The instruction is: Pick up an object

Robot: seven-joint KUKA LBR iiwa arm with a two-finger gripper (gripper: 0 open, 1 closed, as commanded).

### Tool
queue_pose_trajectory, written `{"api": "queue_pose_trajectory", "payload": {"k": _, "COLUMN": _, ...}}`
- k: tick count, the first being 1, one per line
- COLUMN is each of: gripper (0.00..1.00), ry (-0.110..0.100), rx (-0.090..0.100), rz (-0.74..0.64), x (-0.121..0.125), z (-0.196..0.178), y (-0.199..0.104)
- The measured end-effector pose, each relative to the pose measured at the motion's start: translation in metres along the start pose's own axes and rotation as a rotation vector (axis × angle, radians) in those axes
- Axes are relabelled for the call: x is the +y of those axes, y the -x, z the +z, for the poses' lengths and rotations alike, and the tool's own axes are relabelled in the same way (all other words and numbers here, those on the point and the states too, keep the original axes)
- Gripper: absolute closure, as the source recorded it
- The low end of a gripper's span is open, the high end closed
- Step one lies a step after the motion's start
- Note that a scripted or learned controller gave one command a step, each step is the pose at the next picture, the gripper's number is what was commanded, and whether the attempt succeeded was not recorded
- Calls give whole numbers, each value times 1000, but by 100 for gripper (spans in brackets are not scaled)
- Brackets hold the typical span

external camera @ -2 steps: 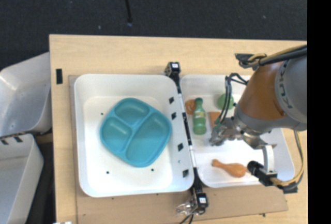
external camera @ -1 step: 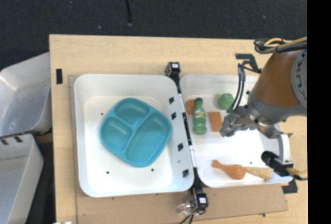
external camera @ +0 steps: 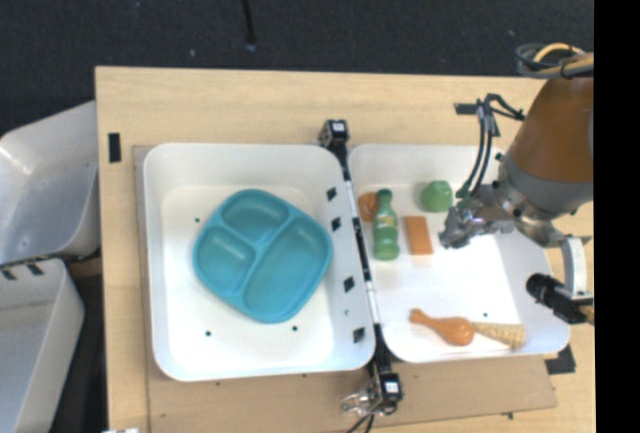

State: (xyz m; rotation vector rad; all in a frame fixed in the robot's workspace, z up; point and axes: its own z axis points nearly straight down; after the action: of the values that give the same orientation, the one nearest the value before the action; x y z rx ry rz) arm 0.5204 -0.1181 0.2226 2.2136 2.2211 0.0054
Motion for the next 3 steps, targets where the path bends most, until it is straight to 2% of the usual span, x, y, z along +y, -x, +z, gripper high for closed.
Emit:
{"api": "queue_pose_trajectory", "payload": {"k": 1, "gripper": 100, "ry": -5, "rx": 3, "rz": -4, "x": 16, "z": 5, "y": -51}}
{"api": "queue_pose_trajectory", "payload": {"k": 3, "gripper": 100, "ry": -5, "rx": 3, "rz": -4, "x": 38, "z": -21, "y": -153}}
